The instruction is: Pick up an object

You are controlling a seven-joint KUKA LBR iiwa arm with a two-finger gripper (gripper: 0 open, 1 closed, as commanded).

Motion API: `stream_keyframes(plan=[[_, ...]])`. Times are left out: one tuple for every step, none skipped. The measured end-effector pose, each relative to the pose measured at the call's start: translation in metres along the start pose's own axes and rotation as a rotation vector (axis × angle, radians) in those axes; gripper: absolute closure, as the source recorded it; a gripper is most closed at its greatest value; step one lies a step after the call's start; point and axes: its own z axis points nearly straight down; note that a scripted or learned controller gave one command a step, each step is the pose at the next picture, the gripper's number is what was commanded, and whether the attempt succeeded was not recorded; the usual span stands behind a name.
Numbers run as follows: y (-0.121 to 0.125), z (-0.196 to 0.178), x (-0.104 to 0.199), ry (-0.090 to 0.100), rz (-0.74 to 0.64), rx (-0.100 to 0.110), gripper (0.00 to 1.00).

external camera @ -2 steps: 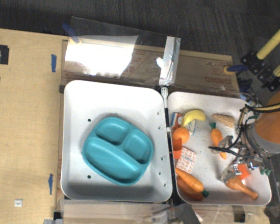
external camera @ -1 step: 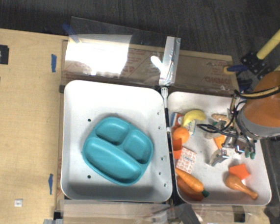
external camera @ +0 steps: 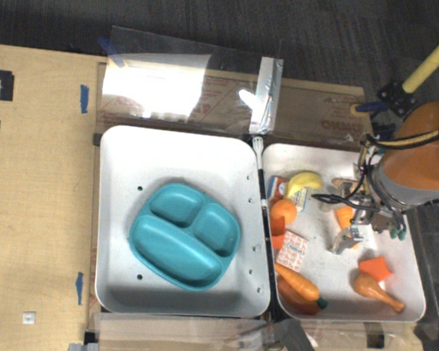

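While the hand [external camera: 350, 239] hangs low in the right bin [external camera: 415, 268], its grip unreadable from here, the nearest object, a small orange piece [external camera: 344, 216] beside it, looks light, rigid and smooth, best pinched across its narrow middle.

The two bins, left bin [external camera: 117, 199] and right bin [external camera: 414, 282], look like smooth white plastic with a soft sheen. The teal divided tray [external camera: 185, 235] is moulded plastic, smooth and slightly glossy. The bench top [external camera: 23, 214] looks like matt wood or board, pale and dull. A clear sheet [external camera: 166, 88] behind the bins is shiny and throws back a bright glare. The toy carrot [external camera: 299, 281] and the toy lemon [external camera: 305, 181] look like smooth plastic. The small packet [external camera: 292, 251] looks like printed paper or foil. The arm's orange band [external camera: 422, 152] is smooth and glossy.
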Motion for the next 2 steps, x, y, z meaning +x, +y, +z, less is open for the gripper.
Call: stream_keyframes(plan=[[0.0, -0.015, -0.004, -0.015, 0.0, 0.003, 1.0], [0.05, -0.195, -0.01, -0.005, -0.329, -0.001, 1.0]])
